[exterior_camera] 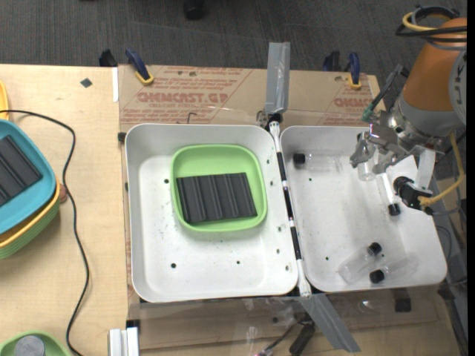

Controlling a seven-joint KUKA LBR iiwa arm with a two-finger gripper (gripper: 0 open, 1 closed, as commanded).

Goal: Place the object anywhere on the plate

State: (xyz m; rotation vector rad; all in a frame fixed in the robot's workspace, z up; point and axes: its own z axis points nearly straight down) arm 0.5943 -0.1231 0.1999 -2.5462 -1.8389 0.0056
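not much done yet imo. green plate in the left bin has just its dark ribbed insert. hand hovers over the right bin, can't tell its state. clear objects lie at that bin's front.

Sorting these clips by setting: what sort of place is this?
Probably a robotics lab in an office: two white bins clamped over cardboard, a grey-and-orange robot arm, and chair castors on grey carpet.

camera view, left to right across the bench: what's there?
Stacked teal and yellow-green trays → black cable → left bin → green plate with dark ribbed insert → right bin → gripper
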